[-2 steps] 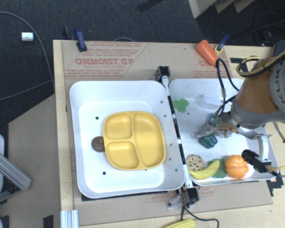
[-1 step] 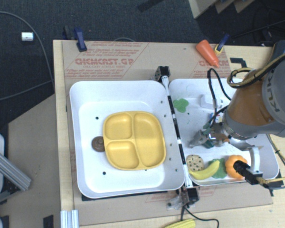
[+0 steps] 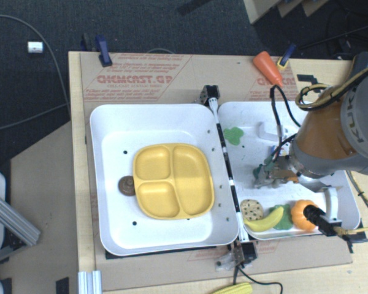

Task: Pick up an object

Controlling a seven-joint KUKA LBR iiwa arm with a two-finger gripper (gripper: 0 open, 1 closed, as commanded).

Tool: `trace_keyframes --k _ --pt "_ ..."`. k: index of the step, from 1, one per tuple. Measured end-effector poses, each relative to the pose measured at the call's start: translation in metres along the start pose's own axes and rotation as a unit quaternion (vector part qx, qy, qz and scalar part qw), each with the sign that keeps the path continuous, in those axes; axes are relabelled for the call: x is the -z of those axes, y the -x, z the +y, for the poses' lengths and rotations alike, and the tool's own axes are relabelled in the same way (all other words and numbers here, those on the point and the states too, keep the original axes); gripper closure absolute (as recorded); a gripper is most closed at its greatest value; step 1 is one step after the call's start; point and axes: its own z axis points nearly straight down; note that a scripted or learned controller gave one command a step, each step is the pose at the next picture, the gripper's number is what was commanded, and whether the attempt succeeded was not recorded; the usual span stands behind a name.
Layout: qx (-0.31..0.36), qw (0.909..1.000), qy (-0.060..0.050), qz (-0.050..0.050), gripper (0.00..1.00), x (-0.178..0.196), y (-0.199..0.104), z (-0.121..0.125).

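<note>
Yellow banana (image 3: 265,220) lies along the near edge of the right bin (image 3: 248,112), with a speckled cookie (image 3: 252,209) just beside it toward the left bin (image 3: 104,164) and an orange (image 3: 302,214) on its other side. Farther in, the gripper (image 3: 265,173) sits low over the bin's bare middle; whether it is clenched or released cannot be told, and nothing appears lifted, so the pick looks still undone. Beyond lies a green piece (image 3: 233,135). A yellow divided plate (image 3: 172,180) fills the left bin's middle.

Even, bright overhead light, soft shadows (mild glare on the white bins (image 3: 104,164)), slightly soft focus throughout.
</note>
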Motion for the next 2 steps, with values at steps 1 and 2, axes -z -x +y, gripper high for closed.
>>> trace_keyframes --k 1,2 --pt "0.001 1.0000 0.001 -0.001 1.00 0.178 -0.042 0.045" --pt "0.001 1.0000 -0.001 0.000 1.00 0.137 -0.094 0.045"
